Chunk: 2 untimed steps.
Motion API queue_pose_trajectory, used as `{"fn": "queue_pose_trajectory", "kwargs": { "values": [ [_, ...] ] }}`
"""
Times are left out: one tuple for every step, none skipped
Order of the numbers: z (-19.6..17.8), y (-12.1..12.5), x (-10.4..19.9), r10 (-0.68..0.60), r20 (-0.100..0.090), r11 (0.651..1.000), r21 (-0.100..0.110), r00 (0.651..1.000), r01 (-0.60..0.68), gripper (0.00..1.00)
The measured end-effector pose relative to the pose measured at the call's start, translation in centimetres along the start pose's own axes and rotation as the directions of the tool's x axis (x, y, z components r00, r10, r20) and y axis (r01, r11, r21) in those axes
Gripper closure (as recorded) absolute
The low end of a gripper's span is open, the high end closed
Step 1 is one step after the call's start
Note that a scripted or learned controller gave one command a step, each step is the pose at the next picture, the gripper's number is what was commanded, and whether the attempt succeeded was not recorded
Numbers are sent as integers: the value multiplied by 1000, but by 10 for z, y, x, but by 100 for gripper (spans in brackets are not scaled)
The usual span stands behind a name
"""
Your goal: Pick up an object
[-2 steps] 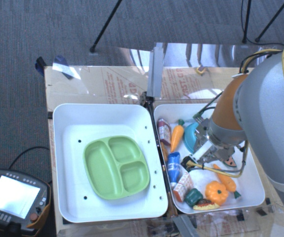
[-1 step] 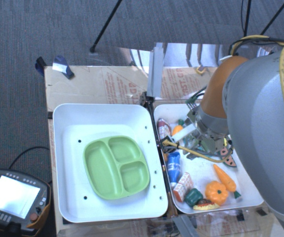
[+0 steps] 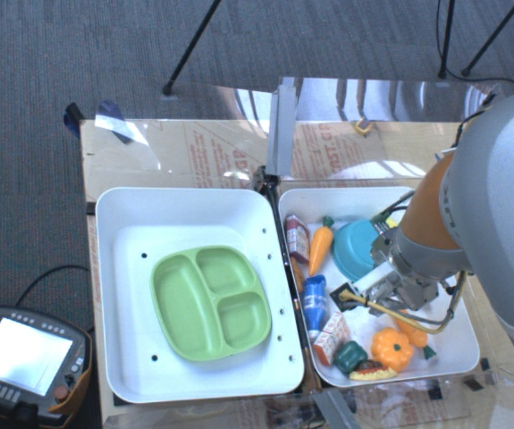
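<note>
Left bin (image 3: 118, 239) holds green plate (image 3: 210, 302).

Two bins side by side, tray left, clutter right

The green three-compartment plastic tray (image 3: 211, 301) lies in the left white bin (image 3: 122, 217); the right white bin (image 3: 460, 354) holds a toy carrot (image 3: 321, 244), blue bowl (image 3: 355, 248) and orange pumpkin (image 3: 392, 348) nearest.

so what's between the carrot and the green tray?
Camera view: the brown bottle beside the carrot, then the two bins' adjoining rims, then bare white floor of the left bin up to the green tray.
</note>
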State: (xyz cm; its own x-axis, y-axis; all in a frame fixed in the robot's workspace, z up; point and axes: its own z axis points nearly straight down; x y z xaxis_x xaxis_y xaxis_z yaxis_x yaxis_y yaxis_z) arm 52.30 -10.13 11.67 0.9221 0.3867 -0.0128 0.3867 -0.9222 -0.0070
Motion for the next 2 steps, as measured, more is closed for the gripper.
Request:
{"fn": "queue_pose_trajectory", "kwargs": {
  "values": [
    [32, -10, 10, 144, -4, 990, 2, 990, -144, 100],
    [-71, -84, 45, 187, -14, 982, -1, 982, -187, 100]
  ]
}}
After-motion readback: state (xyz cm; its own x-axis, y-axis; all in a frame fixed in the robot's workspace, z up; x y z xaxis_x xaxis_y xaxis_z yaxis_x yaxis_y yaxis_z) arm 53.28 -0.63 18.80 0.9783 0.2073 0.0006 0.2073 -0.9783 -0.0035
